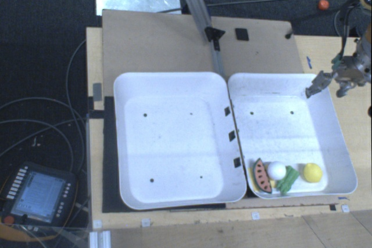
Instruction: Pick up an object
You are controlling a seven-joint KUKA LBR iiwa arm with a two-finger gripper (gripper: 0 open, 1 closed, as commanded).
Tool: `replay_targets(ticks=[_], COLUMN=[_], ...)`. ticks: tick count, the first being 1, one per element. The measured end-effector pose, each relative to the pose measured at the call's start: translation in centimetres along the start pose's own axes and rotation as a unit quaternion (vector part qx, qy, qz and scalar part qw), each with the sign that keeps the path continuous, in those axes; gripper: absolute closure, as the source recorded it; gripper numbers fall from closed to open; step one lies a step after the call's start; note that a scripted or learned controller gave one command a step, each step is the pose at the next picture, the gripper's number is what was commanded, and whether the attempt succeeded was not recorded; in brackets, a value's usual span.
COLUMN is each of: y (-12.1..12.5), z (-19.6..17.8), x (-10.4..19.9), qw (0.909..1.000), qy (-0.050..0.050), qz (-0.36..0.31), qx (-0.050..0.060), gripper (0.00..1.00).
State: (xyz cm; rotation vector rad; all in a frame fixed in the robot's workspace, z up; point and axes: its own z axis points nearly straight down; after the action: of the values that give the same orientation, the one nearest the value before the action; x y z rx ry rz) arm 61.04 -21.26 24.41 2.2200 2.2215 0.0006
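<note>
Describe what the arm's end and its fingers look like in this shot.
The gripper is grey metal, a blocky, boxy head at the right edge above the right bin. One dark, tapered finger juts from it toward the left. Dark cables loop above it. No markings can be made out.

toys (283,173) — right bin's (325,125) near edge

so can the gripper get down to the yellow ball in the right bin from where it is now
Probably yes. The gripper hangs over the far right edge of the right bin, and the yellow ball lies in the near right corner with bare bin floor between. The green piece beside it and the bin wall close by could crowd the fingers.
</note>
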Motion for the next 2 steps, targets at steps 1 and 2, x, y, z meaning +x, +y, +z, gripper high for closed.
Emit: replay_targets(ticks=[1, 2], y=[0.0, -1.4], z=[-1.1, 4.2], x=[0.0, 0.5], qw=[1.0, 1.0], qy=[0.0, 0.001], qz=[0.0, 0.0], qx=[-0.001, 0.002], gripper=[1.0, 1.0])
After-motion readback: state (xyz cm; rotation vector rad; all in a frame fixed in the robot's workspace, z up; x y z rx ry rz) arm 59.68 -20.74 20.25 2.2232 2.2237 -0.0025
